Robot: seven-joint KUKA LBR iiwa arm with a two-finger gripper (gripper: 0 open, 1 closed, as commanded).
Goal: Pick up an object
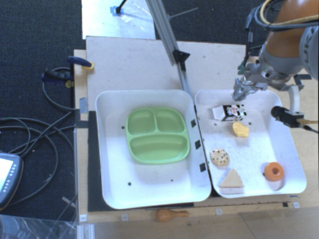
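Two shallow white bins sit side by side on the bench. The left bin (107,183) holds a green divided plate (157,135) with three compartments, lying flat near the bin's centre. The right bin (294,156) carries five small items: a black-and-white patterned packet (229,112) near its far edge, a yellow piece (240,129) just beside it toward the centre, a round speckled cookie (219,157) near the left wall, a wedge-shaped sandwich piece (232,179) at the near edge, and an orange ring (273,172) in the near right corner. The grey arm with its orange band reaches in over the right bin's far edge; its gripper (242,92) hangs just above the patterned packet, apart from it. Whether the tool is open or closed cannot be told, and nothing is seen in its grasp. A tan wooden piece (171,214) lies on the bench's near edge, outside the bins.
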